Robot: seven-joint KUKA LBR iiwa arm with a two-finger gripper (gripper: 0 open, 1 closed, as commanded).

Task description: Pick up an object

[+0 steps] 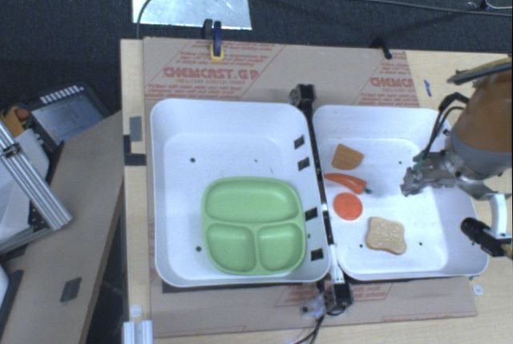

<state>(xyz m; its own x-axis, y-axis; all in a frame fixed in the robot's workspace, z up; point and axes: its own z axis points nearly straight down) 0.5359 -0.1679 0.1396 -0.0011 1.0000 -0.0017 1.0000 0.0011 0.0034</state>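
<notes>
White right bin (pixel 417 130) holds a tan cracker (pixel 347 156), red pepper (pixel 345 183), orange disc (pixel 348 207) and toast slice (pixel 385 235). My claw (pixel 410 182) hovers right of the pepper, touching nothing; its state I cannot tell. Green divided plate (pixel 253 223) sits in the left bin (pixel 184 134).

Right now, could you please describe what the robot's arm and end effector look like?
The arm is bulky and rounded: an orange-brown band sits above a grey wrist section. The end effector is a small, dark grey metal assembly. Thin dark cables loop along the arm's side, and a black fitting sticks out below it.
</notes>
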